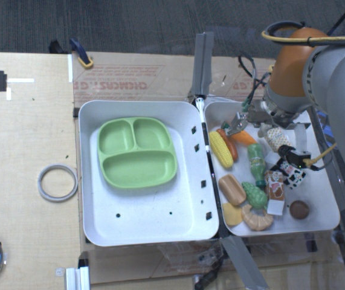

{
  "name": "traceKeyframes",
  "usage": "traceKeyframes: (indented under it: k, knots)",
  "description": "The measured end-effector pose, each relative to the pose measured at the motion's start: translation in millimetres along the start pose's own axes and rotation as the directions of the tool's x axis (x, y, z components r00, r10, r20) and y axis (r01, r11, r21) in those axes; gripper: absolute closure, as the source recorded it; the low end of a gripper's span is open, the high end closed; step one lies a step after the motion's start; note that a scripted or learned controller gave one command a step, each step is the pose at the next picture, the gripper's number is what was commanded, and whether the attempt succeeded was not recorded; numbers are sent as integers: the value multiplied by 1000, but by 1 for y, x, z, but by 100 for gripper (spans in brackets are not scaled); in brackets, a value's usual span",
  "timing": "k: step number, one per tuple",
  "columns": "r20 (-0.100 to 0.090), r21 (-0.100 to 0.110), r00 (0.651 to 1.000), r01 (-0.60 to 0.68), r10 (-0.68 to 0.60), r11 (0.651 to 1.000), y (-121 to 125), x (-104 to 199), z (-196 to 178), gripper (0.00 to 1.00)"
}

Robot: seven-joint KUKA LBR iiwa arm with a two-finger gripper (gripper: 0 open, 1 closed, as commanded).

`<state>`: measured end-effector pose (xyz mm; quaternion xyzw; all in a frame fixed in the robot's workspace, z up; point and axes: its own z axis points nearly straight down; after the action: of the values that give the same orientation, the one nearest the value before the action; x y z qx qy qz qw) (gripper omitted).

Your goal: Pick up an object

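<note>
Hovering claw [240,122] just above orange carrot [243,138].

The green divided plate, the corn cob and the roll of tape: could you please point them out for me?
green divided plate [138,169], camera view, floor of its large compartment.
corn cob [222,149], camera view, middle of the cob.
roll of tape [42,189], camera view, left side of ring.

— Where's the lens?
— Fixed above my bench, looking down at a slant on two shallow white plastic bins [87,180].
— And you?
— My grey arm [335,83] enters from the right.
</note>
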<state>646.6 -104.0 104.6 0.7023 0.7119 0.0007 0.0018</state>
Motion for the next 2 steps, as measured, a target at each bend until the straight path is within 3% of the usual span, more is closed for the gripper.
traceKeyframes:
  k: [1, 2]
  knots:
    - [2, -4, 1000, -1, 1, 1000, 1, -2, -12, 100]
    - [1, 2, 1000, -1, 1, 1000, 0, -2, -9, 0]
